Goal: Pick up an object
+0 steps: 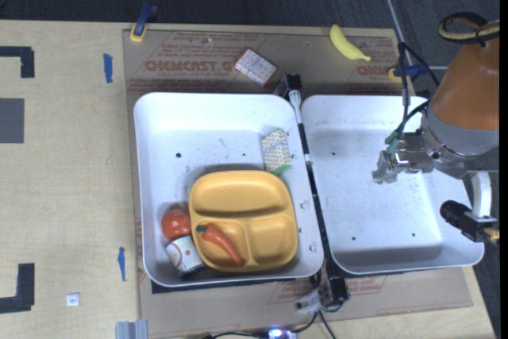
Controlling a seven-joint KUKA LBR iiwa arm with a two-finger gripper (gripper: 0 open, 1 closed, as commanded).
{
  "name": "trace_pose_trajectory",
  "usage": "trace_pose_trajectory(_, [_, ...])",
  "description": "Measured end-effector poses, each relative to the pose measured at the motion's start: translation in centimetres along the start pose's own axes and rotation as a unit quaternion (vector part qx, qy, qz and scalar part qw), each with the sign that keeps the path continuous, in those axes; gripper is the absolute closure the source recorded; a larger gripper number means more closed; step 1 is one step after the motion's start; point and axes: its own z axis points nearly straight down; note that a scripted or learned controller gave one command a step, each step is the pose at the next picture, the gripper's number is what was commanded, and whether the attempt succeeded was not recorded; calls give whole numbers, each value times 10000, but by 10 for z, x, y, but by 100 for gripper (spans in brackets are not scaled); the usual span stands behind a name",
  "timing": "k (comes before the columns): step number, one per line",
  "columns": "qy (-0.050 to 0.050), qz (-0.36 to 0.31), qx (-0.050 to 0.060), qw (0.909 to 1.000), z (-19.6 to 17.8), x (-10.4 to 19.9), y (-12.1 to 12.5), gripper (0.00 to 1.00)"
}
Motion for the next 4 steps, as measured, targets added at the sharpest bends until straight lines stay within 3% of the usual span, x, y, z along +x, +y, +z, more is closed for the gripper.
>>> trace_pose_trajectory(1, [0, 0, 1, 10000, -17, 28, -35, 100])
trace_pose_trajectory(2, [-9, -2, -26, 10000, -26, 57, -34, 100])
trace_pose_trajectory(3, [-3, 5, 1, 10000, -9, 63, -35, 100])
trace_pose_trajectory(4, [-5, 10, 2, 10000, 11, 18, -35, 100])
